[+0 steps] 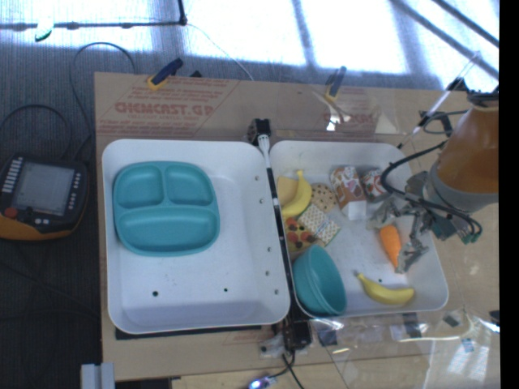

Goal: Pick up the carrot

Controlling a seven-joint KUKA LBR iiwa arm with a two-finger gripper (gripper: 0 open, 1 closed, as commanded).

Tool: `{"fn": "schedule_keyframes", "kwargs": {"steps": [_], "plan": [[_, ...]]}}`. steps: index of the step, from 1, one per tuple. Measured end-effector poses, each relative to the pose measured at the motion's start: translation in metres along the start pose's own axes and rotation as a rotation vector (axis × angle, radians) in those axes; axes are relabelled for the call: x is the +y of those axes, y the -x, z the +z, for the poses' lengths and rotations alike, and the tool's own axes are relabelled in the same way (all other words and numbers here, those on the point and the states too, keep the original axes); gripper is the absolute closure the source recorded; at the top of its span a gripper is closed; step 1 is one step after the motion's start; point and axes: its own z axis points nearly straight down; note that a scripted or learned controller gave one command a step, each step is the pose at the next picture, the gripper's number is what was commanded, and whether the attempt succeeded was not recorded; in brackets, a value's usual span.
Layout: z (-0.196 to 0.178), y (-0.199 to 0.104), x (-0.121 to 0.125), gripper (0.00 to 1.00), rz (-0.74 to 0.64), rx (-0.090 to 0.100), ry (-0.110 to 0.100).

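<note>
The orange carrot [391, 246] lies in the right bin [431, 294], towards its right side, pointing at the front edge. My gripper [398, 233] is down in that bin, right over the carrot. It is open, with one grey finger [384, 214] up-left of the carrot's thick end and the other finger [414, 248] to the carrot's right. The carrot rests on the bin floor between them. The orange-banded arm [478, 156] comes in from the right edge.
The right bin also holds a teal bowl [318, 280], a banana [386, 290] just in front of the carrot, another banana [296, 194], snack packs [353, 186] and a candy packet [300, 233]. A teal divided plate [166, 207] sits in the left bin [195, 298].
</note>
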Motion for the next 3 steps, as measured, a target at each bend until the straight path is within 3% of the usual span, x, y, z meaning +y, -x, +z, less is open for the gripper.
{"fn": "schedule_keyframes", "kwargs": {"steps": [1,2,3], "plan": [[0.037,0.010,-0.007,0.00,-0.139,0.003,0.005],[0.026,0.014,-0.009,1.00,-0.139,-0.006,-0.004],[0.026,0.014,-0.009,0.00,-0.139,-0.005,-0.002]]}}
